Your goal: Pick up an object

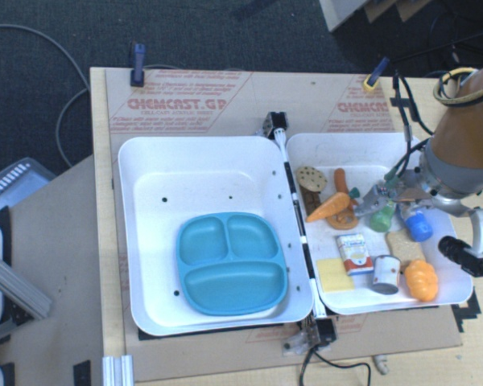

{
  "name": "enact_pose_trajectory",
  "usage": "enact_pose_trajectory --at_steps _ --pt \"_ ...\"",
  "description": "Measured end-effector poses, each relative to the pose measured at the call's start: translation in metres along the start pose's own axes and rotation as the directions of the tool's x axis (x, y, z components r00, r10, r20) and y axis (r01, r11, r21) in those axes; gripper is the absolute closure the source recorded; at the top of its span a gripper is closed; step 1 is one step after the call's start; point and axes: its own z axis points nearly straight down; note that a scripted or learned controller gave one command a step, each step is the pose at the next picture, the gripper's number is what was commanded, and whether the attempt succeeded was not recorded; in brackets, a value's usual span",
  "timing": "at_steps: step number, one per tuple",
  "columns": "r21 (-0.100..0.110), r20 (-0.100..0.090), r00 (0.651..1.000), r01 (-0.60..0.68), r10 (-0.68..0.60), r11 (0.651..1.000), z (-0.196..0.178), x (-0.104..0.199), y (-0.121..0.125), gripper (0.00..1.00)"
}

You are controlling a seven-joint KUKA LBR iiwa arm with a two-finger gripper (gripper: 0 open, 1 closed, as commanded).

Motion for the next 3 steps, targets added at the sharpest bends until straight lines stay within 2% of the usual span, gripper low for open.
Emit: enact_pose_trajectory --at_steps 1,2,3 --pt "0.000 -0.001 1.000 0.000 0.000 1.000 0.086 0.017 -0.031 0.00" --pt "-0.001 -0.001 1.000 0.002 -0.002 1.000 0.086 0.034 0.029 0.00" --pt "-0.001 0.000 1.000 0.001 -0.001 1.000 0.086 0.044 0.032 0.00"
